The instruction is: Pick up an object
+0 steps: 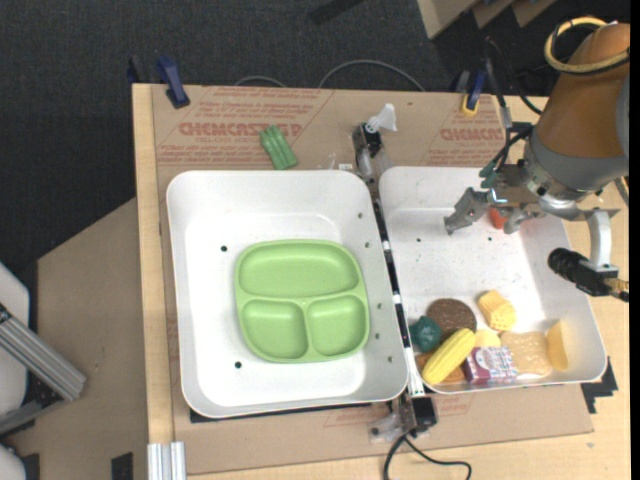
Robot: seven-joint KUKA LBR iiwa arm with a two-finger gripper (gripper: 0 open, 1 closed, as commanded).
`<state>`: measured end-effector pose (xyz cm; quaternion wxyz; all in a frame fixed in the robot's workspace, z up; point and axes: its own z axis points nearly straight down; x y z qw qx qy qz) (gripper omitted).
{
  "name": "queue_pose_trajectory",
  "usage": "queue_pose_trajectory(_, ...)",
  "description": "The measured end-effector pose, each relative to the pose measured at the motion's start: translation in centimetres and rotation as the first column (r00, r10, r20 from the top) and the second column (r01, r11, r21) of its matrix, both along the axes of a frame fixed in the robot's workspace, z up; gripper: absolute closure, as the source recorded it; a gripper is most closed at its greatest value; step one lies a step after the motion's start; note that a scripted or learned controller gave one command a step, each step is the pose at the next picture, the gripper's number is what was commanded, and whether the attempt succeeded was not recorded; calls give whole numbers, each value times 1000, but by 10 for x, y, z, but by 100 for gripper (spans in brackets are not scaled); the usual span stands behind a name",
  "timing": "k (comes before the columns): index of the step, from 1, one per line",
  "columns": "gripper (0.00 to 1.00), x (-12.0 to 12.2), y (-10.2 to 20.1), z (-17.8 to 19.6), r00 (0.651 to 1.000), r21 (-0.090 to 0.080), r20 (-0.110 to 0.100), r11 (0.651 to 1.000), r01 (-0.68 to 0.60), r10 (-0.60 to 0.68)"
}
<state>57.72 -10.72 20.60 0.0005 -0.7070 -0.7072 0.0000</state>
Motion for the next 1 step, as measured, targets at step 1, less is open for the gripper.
queue_pose_trajectory(1, 0, 36, -52, -58, 1000, -3, 1, 1000, 3, -3)
